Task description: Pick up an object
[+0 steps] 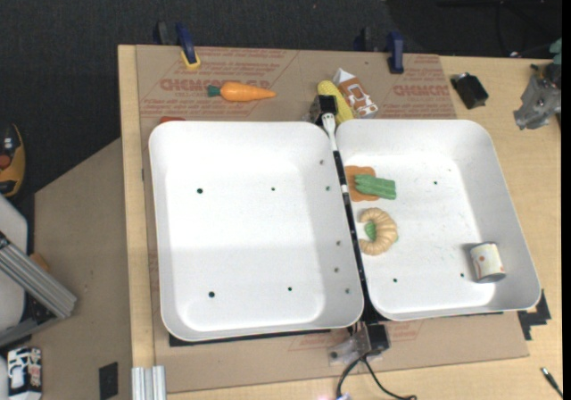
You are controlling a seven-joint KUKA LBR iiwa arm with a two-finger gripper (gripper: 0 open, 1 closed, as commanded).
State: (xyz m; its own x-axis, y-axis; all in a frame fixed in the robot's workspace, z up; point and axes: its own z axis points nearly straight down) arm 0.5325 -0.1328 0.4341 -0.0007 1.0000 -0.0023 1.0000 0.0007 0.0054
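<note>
Gripper (540,102) cut off by right edge, blurred. Yellow item (331,95) behind bins partly hidden, kind unclear.

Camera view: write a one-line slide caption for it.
Two white bins on a bench: the right bin holds a bagel, a green toy and a small can; a carrot lies behind.

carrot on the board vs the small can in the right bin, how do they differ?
Place: the carrot lies on the cardboard behind the left bin, outside both bins; the can sits in the right bin, near its front right corner.
Colour: the carrot is orange with a green top; the can is pale grey-white.
Shape: the carrot is long and tapered; the can is a short, stubby cylinder.
Shared: both are small and lie apart from other objects.
</note>
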